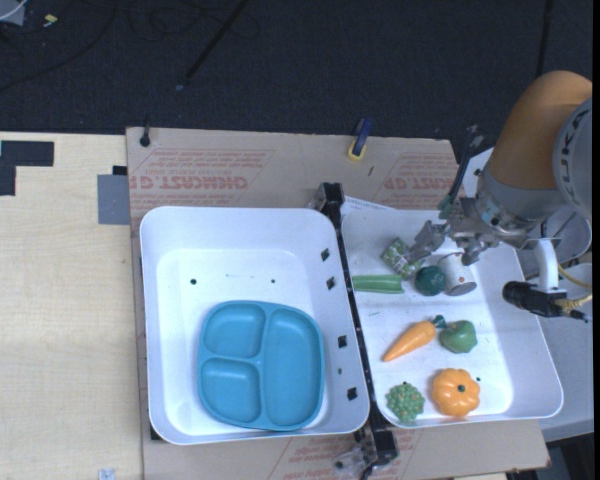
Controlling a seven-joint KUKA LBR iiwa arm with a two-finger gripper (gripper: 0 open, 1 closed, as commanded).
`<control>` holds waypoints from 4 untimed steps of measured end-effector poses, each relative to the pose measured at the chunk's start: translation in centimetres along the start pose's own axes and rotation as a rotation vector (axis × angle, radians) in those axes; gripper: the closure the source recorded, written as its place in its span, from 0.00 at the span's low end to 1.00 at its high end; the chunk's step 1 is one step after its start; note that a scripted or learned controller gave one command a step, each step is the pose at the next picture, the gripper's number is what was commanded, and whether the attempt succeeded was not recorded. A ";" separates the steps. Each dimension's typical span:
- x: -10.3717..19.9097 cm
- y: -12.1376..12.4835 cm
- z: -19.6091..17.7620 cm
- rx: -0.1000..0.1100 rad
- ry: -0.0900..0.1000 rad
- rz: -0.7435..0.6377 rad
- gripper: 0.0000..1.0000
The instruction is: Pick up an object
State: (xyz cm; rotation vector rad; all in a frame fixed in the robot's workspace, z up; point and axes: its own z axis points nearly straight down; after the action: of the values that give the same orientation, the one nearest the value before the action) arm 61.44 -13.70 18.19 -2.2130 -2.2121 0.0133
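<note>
Two white bins (242, 230) sit on brown cardboard (230, 168) printed with red lettering. The left bin holds a light blue divided plate (261, 364). In the right bin: an orange carrot (411, 339) with a green top, an orange pumpkin (455, 392), a green pepper (459, 336), a speckled green broccoli (405, 402), a green bean pod (377, 284), and at twelve o'clock from the carrot a dark teal ball (431, 280), possibly a vegetable.
</note>
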 end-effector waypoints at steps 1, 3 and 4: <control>0.0 0.3 -0.8 -0.014 -0.002 -0.001 0.00; 0.4 0.3 9.4 -0.014 -0.002 -0.001 0.00; 0.4 0.4 8.0 -0.019 0.000 0.000 1.00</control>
State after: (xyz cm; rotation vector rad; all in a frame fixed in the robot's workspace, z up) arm 61.74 -13.27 10.17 -2.2224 -2.2220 -0.0078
